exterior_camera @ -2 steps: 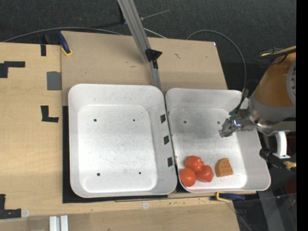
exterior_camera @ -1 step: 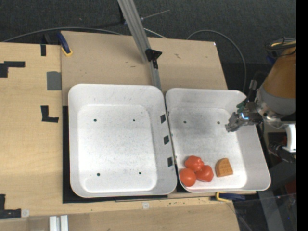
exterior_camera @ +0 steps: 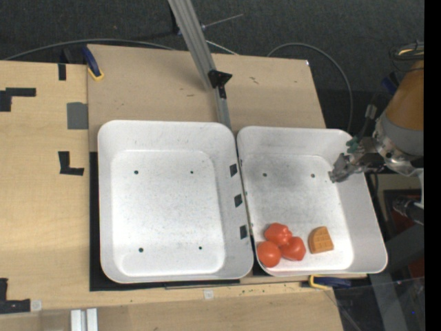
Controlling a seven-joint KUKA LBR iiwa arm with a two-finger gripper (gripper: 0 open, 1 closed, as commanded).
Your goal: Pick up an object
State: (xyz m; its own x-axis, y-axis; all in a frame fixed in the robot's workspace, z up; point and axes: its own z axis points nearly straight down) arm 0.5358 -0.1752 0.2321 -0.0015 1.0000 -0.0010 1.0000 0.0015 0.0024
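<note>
1. Nearest the camera, by the front edge of the right-hand shallow white plastic bin (exterior_camera: 358, 205), lies a lumpy cluster of red plastic fruit (exterior_camera: 280, 244), close to the bin's front left corner.
2. Just beside the red cluster, toward the bin's front right corner, sits a small tan ridged block like a piece of toy bread (exterior_camera: 320, 240); the two are near each other but apart.
3. Hovering over the far right edge of that bin, the dark two-finger gripper (exterior_camera: 341, 171) is well apart from both objects, with nothing between its fingers; whether they are spread or closed I cannot tell.
4. Behind it, the grey arm with an orange band (exterior_camera: 406, 116) comes in from the right.
5. Left of all this, the second shallow white bin (exterior_camera: 165, 198) sits side by side with the first on the pale wooden bench (exterior_camera: 41, 185).
</note>
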